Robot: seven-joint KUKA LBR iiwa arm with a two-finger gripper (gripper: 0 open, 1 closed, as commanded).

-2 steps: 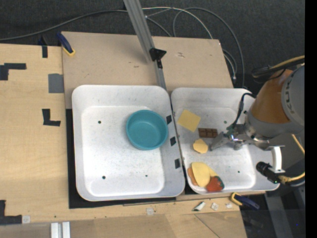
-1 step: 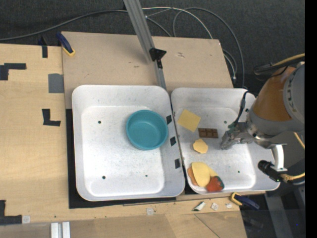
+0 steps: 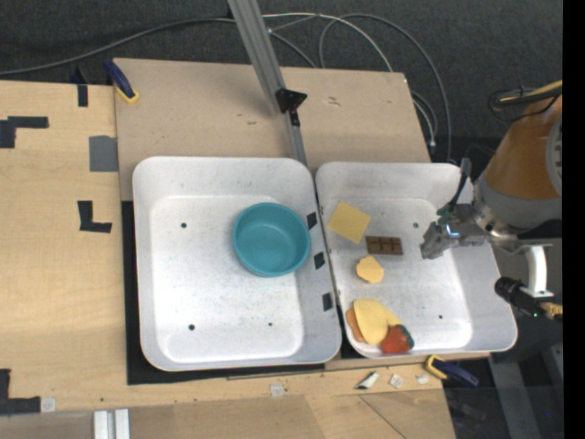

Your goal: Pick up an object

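Hovering my gripper (image 3: 437,242) over the right bin (image 3: 475,337) — nothing between its fingers, spread I cannot tell — chocolate bar (image 3: 385,244) lying just beside it

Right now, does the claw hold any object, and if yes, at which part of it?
Nothing is held. The claw is above bare floor of the right bin, apart from the chocolate piece, with no object between its fingers.

Two white bins (image 3: 146,245) (image 3: 475,332), one teal bowl (image 3: 271,238), roughly five small food pieces (image 3: 349,221) (image 3: 384,244) (image 3: 369,269) (image 3: 371,320) (image 3: 397,339) — count uncertain where they overlap.
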